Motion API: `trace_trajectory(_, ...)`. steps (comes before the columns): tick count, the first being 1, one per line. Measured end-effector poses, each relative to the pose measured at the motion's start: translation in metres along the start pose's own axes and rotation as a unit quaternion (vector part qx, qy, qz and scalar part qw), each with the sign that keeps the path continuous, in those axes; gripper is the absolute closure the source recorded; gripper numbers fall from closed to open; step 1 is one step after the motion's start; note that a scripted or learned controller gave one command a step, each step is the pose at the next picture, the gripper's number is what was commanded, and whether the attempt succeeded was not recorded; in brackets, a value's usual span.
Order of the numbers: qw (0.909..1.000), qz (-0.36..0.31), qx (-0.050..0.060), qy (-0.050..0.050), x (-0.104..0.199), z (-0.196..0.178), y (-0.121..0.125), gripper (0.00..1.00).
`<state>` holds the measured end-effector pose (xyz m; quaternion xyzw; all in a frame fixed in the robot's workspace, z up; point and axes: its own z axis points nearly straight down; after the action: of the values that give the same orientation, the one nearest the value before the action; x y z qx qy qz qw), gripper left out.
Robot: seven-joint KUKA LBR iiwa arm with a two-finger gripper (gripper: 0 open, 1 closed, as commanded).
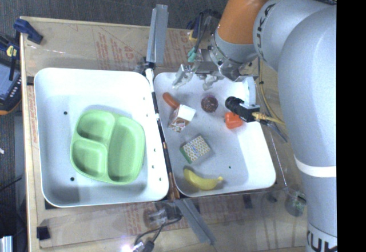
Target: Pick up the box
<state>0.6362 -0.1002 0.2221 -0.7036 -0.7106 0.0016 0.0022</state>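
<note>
White plastic bins, two, stand side by side on the brown bench [86, 39]. From my remote station I record the following.

Left bin [51, 96]: one green divided plate [108, 147], lying flat, towards the near side.

Right bin [254, 159]: six items. The box [181, 118], a small white carton with a brown printed face, lies tilted in the left half of this bin, close to the wall shared with the left bin. A red-orange sausage [170, 100] lies just beside its far corner; I cannot confirm contact. A dark round item [209, 103] sits to the right of the box, apart from it. An orange-red item [233, 122] lies further right. A patterned block [195, 149] rests nearer the camera than the box, with a clear gap between them. A banana [203, 180] lies along the near wall.

Arm [297, 62]: grey, with the orange band [249, 11] above the wrist, reaching in from the right.

Gripper [196, 78]: positioned over the far-left part of the right bin, beyond the sausage and the box. Its metal fingers [183, 76] read as spread apart, with nothing between them. I see no contact between the fingers and the box. The box is not lifted; it rests on the bin floor.
</note>
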Motion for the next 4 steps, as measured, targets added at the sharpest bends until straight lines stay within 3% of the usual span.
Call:
trace_trajectory(1,0.9998,-0.018,0.0,-0.001,-0.022,0.131,0.0,0.0)
trace_trajectory(2,0.9998,-0.019,0.0,-0.002,-0.023,0.121,0.0,1.0)
trace_trajectory(3,0.99,-0.141,-0.003,-0.001,0.023,0.03,-0.026,1.0)
trace_trajectory(4,0.9975,0.071,0.001,0.0,0.06,0.032,-0.091,1.0)
